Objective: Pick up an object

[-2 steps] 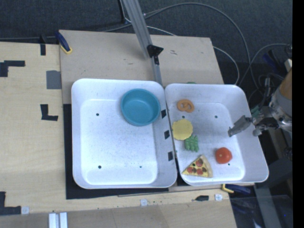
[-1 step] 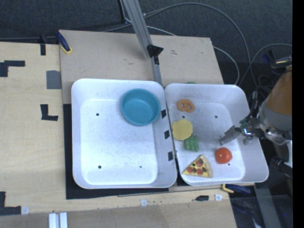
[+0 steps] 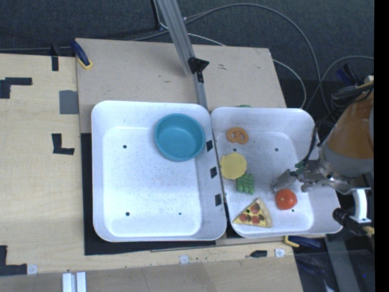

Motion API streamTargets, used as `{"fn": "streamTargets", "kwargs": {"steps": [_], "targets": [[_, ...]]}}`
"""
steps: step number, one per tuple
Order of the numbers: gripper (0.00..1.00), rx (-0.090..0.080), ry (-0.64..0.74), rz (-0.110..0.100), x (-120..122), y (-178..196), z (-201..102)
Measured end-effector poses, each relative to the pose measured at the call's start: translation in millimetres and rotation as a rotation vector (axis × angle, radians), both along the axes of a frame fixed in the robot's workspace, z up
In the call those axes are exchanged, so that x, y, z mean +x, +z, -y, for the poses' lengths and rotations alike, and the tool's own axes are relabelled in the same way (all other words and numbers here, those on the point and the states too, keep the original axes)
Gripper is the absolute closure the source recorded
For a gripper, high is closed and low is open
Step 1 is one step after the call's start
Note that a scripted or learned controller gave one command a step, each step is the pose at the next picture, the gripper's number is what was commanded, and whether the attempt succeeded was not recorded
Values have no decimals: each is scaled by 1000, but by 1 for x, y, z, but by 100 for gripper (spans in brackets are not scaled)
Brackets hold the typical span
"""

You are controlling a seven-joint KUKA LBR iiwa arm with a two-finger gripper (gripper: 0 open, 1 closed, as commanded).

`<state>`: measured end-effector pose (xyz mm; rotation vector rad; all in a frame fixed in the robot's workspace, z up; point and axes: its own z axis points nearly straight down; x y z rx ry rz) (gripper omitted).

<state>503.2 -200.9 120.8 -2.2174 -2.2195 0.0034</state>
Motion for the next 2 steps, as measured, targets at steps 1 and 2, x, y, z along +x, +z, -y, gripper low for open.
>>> {"fn": "streamTargets", "kwargs": {"steps": [1, 2], "targets": [[100, -1, 0, 3, 1, 12, 0], [100, -3, -1, 8, -6, 59, 5]]}}
